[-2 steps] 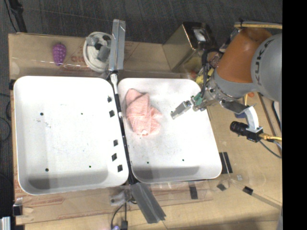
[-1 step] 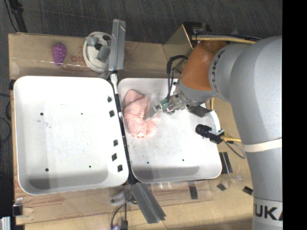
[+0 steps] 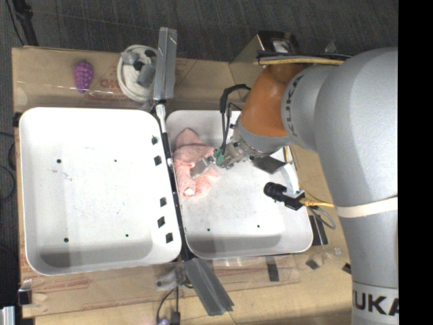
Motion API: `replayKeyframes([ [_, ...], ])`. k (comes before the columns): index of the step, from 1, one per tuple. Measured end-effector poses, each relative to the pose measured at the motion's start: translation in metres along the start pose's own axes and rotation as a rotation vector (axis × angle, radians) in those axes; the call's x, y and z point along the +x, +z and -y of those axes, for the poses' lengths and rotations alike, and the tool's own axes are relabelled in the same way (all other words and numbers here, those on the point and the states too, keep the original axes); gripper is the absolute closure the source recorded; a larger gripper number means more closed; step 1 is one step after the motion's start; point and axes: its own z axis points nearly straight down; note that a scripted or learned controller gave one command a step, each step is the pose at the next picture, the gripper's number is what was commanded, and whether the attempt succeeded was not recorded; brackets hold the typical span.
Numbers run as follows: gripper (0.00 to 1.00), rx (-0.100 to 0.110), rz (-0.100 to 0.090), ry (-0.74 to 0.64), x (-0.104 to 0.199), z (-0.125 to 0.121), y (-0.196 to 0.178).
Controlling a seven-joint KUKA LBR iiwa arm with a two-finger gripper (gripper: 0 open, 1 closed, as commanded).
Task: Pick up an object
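Observation:
A pink soft toy lies in the right bin, close against its left wall. My gripper reaches in from the right and is down on the toy's right side, its metal fingers resting on the pink fabric. The view does not make clear how the fingers stand or whether the toy is between them.
The left bin sits beside the right one, with a grey divider bar between them. On the bench behind the bins are a purple object and a white roll. The arm's grey body covers the right side.

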Motion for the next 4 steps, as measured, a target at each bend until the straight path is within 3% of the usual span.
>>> replayKeyframes([
  [2, 0.0, 0.0, 0.006, 0.004, 0.014, -0.013, -0.001],
  [3, 1.0, 0.001, 0.002, 0.002, 0.015, -0.013, -0.01],
  [4, 1.0, 0.0, -0.001, -0.184, 0.032, -0.039, -0.099],
])
